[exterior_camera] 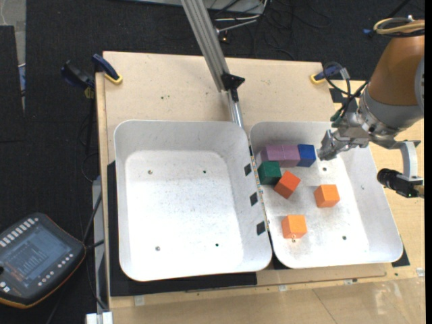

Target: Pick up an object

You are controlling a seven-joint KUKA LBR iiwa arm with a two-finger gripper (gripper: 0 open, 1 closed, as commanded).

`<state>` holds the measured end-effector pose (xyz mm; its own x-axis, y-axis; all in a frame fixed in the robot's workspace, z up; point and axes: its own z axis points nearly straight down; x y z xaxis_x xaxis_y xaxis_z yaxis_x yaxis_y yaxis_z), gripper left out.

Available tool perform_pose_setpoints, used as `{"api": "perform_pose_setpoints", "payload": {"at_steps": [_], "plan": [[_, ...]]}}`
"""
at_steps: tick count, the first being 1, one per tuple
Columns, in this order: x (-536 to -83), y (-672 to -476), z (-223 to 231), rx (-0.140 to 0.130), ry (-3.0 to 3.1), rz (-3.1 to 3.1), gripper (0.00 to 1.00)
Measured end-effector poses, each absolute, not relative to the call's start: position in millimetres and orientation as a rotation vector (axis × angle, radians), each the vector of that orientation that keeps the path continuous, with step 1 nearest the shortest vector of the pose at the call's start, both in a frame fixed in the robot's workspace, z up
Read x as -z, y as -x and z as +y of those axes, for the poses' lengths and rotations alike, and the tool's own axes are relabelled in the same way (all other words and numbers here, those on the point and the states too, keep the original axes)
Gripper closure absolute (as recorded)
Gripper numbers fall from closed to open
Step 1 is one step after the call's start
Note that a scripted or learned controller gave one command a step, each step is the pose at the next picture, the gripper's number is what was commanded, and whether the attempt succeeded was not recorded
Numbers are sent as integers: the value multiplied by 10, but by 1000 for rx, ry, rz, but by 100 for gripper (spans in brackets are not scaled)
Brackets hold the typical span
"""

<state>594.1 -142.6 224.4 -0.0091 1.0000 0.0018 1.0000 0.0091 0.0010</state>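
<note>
Over the right bin your jaws hang near the back wall, just beside the blue block. You cannot tell from this slanted view how wide they stand, and nothing shows between them, so treat them as holding nothing.

You look to be at the approach step: the arm reaches in from the right and the pick itself is not yet made. The nearest candidates are the blue block and the purple block touching it; a green block sits just in front of the purple one, with an orange block against it. That cluster is tight, so your next move calls for a careful descent onto one piece without nudging its neighbours. Two more orange blocks lie well apart from the rest and would probably be easier to close on.

All the pieces look like small, hard, matte blocks with flat faces and square edges, which should grip well. Both the right bin and the left bin are smooth white trays with rounded corners, resting on a pale board surface.
</note>
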Motion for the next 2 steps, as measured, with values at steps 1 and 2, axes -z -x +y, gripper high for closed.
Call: {"api": "perform_pose_setpoints", "payload": {"at_steps": [1,2], "plan": [[-2218,-6136,-911,3,2214,-2230,100],[-2297,-6176,-454,3,2213,-2231,100]]}}
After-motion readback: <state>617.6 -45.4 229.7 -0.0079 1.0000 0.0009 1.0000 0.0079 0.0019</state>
